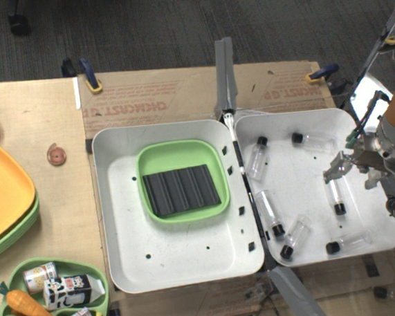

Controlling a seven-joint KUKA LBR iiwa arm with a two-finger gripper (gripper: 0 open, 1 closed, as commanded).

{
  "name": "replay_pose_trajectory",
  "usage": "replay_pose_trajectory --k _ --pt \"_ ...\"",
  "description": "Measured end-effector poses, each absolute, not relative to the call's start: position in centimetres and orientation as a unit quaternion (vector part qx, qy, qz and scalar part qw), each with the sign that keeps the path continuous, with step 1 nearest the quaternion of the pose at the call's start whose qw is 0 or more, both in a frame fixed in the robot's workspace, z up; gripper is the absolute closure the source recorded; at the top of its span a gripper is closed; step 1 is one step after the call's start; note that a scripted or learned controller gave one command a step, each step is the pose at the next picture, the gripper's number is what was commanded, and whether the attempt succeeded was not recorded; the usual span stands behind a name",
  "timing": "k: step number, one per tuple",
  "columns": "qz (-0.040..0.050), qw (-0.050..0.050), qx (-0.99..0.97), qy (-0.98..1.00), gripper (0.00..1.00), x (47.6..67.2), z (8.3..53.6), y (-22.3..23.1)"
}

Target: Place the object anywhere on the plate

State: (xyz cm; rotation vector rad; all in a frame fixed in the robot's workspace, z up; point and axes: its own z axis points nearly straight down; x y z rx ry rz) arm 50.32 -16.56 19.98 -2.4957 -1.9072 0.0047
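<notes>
Hovering at the right bin's [298,120] right edge, my jaws [354,165] stand apart over a vial [337,196]; I should centre on it, clamp, then carry it to the plate [180,150].

The gripper [341,168] is bare grey metal, with slim angular fingers [333,170] that taper to thin tips. Behind them sits a blocky grey metal body, with an orange band just above it at the wrist. Dark cables hang below that body.
</notes>
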Motion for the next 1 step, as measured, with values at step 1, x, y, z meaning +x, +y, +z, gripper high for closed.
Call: replay_pose_trajectory --k 1 --pt "0.0018 0.001 -0.789 -0.614 0.00 51.21 15.48 -9.71"
